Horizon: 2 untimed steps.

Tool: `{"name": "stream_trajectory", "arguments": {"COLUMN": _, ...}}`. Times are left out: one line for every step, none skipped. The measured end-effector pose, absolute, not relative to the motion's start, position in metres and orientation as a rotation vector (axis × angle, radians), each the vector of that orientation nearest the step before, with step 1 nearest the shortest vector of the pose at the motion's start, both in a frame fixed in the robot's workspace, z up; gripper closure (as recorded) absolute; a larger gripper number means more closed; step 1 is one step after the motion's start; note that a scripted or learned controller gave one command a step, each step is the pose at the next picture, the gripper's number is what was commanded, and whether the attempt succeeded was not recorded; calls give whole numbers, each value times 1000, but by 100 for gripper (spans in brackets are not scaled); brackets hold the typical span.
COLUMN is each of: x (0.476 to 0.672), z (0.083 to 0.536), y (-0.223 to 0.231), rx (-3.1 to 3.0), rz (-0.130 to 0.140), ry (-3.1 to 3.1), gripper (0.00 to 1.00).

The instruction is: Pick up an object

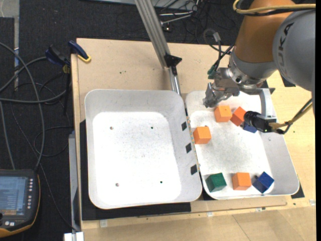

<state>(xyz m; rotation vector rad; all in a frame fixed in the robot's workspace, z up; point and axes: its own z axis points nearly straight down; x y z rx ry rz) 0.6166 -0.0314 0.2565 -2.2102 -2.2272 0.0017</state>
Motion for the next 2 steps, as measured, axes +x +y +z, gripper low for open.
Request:
{"name": "stream_trajectory", "arguments": {"x": 598, "z": 243, "y": 27, "rx": -2209, "rz": 1, "ry": -2228, "gripper": 100}}
{"name": "stream_trajectory", "arguments": {"x": 588, "z": 248, "y": 83, "rx": -2210, "rz": -2, "ry": -2230, "gripper": 100}}
